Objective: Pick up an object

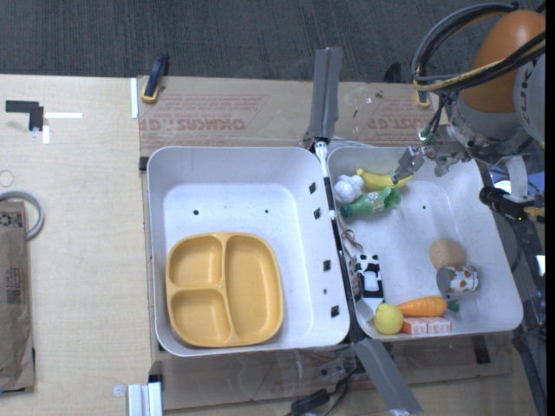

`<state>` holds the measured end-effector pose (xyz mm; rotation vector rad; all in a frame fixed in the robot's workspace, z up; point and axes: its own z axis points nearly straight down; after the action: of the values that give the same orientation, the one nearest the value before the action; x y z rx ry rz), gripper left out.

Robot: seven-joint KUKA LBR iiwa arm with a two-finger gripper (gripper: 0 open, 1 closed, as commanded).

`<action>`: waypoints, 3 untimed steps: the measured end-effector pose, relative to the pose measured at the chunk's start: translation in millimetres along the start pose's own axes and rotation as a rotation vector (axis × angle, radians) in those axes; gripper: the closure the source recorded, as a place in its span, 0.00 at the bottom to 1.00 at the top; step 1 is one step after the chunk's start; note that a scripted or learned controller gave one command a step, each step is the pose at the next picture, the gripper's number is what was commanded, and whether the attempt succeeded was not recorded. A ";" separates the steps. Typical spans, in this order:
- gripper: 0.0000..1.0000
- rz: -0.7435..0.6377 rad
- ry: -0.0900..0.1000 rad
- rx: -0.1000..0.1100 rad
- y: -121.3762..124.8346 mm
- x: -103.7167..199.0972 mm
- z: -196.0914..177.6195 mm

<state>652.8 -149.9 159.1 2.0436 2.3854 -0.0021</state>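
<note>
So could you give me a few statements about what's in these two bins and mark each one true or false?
1. The yellow divided plate lies in the left bin. True.
2. The carrot lies in the left bin. False: it lies near the front edge of the right bin, beside the lemon.
3. The banana lies at the far end of the right bin, next to the green packet. True.
4. The arm's gripper hovers over the plate. False: it is at the far end of the right bin, by the banana.
5. The plate has three compartments. True.
</note>
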 end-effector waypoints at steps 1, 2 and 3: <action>0.00 -0.296 -0.002 -0.005 12.1 30.5 50.9; 0.00 -0.478 -0.003 -0.001 11.4 31.5 64.0; 1.00 -0.477 0.000 0.003 10.8 31.7 55.4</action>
<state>658.6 -117.0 103.7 1.4226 2.8030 -0.0051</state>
